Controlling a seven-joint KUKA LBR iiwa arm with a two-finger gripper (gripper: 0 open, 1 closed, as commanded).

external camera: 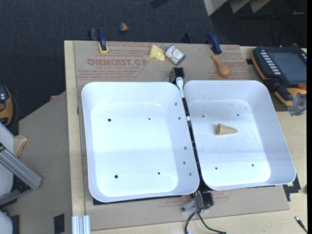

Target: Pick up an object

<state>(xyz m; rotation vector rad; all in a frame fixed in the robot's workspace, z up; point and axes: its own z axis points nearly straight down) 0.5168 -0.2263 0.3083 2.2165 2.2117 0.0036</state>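
Small tan cone-shaped object (pixel 225 129) lying on its side, near the middle of the right shallow white bin (pixel 273 145), left shallow white bin (pixel 97 179) beside it

Printed lettering on the brown board (pixel 146 57) beneath the two bins reads "CHEMCAST G.P" in reddish capitals along its far edge, left of centre. Similar reddish print recurs further right on the same board, too broken to read.
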